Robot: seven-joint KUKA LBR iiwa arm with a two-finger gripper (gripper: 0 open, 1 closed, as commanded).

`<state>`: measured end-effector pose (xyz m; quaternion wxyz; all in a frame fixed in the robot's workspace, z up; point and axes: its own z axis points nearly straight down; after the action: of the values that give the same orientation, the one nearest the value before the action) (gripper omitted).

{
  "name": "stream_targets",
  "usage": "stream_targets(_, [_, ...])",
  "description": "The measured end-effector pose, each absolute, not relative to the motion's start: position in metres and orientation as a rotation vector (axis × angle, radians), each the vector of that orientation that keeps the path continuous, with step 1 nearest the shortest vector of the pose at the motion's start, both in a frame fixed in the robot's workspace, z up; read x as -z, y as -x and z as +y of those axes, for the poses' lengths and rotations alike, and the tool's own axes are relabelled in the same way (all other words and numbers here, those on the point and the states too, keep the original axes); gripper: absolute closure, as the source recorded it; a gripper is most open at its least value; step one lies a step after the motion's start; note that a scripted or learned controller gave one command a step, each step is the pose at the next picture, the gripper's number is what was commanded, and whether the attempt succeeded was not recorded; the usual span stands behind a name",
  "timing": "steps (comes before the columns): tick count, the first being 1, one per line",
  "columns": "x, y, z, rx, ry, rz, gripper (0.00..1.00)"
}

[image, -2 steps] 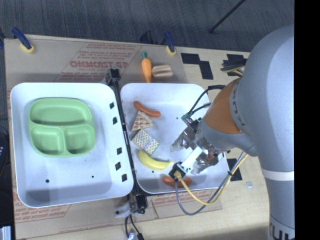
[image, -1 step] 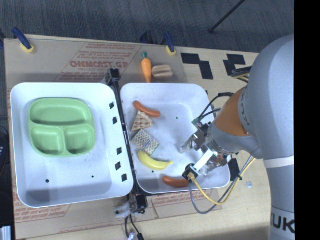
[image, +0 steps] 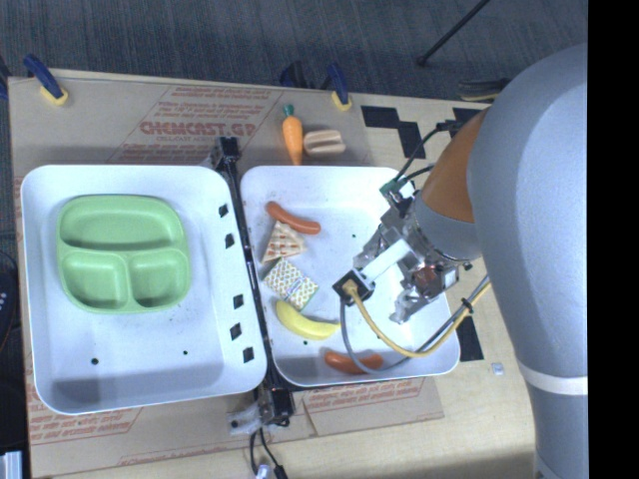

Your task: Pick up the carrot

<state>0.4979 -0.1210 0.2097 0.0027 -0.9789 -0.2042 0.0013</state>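
Carrot (image: 292,138): upper centre of the frame, on the brown board above the right bin's top rim, outside both bins; orange body pointing down the frame, green stub at its upper end; nothing touching it.
Bun-like toy (image: 323,144): just right of the carrot, on the same board, apart from it.
Gripper (image: 384,282): over the right half of the right bin, centre-right of the frame, well apart from the carrot; metal parts and a small black block at its left end; finger opening impossible to tell from this angle; nothing seen between the fingers.
Arm (image: 529,218): large grey bulk along the right side of the frame, orange band near the wrist.
Yellow cable (image: 399,342): looping from the gripper down over the lower right of the bin.
Right bin (image: 329,180): white, centre of the frame.
Sausage (image: 293,218): upper left part of the right bin, lying at a slant.
Waffle wedge (image: 282,241): just below the sausage.
Checkered block (image: 291,282): below the wedge, near the bin's left wall.
Banana (image: 303,321): lower left part of the right bin.
Second sausage (image: 351,360): near the bin's bottom rim, crossed by a dark cable.
Left bin (image: 40,297): white, left of the frame.
Green tray (image: 122,252): three compartments, upper part of the left bin.
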Motion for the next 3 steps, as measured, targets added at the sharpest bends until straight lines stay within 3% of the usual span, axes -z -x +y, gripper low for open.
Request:
stream_targets(1, [-0.095, -0.488, -0.129, -0.01, 3.028, -0.815, 0.0])
stream_targets(2, [-0.192, -0.55, -0.062, -0.004, 3.039, -0.774, 0.0])
stream_targets(3, [-0.098, -0.581, -0.095, -0.011, 3.092, -0.522, 0.0])
